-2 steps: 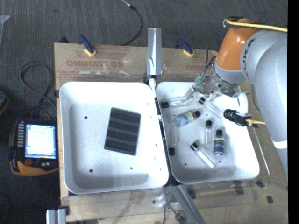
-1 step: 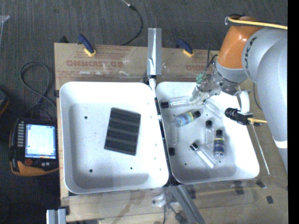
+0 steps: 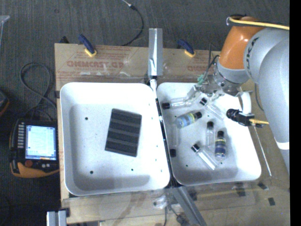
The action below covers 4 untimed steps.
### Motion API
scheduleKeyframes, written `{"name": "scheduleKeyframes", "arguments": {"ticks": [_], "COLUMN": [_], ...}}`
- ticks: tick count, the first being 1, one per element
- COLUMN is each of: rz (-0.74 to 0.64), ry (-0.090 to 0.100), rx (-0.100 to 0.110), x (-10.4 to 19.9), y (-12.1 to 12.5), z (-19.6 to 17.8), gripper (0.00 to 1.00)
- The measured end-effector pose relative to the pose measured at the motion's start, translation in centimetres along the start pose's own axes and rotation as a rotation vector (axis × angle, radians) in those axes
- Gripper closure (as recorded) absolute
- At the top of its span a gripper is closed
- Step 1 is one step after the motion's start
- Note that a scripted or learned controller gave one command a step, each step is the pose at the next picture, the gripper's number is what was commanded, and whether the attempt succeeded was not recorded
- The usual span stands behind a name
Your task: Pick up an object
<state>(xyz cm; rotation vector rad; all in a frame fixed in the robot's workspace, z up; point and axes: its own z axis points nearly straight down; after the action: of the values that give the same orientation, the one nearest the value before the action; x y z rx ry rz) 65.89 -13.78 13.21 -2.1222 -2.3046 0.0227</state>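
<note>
Small clear vials (image 3: 203,155) lie scattered in the right bin (image 3: 244,173), and the tool (image 3: 203,94) hangs over that bin's far side, its grip state impossible to tell, near one vial (image 3: 176,102).

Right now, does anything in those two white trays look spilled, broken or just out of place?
Nothing looks spilled or broken. The small vials in the right bin lie on their sides, scattered at different angles, and the dark ribbed block in the left bin sits slightly askew. The hand hangs over the vials.
</note>
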Motion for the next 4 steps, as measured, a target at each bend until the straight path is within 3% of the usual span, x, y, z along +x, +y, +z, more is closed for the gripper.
{"name": "scheduleKeyframes", "arguments": {"ticks": [1,2,3,4], "rz": [0.001,0.001,0.009,0.041], "ry": [0.001,0.001,0.001,-0.001], "rx": [0.0,0.0,-0.015,-0.027], "x": [0.0,0.0,-8.0,-1.2], "y": [0.0,0.0,-7.0,-3.0], "z": [-0.9,-0.9,-6.8,4.3], "gripper": [1.0,0.0,0.0,0.0]}}
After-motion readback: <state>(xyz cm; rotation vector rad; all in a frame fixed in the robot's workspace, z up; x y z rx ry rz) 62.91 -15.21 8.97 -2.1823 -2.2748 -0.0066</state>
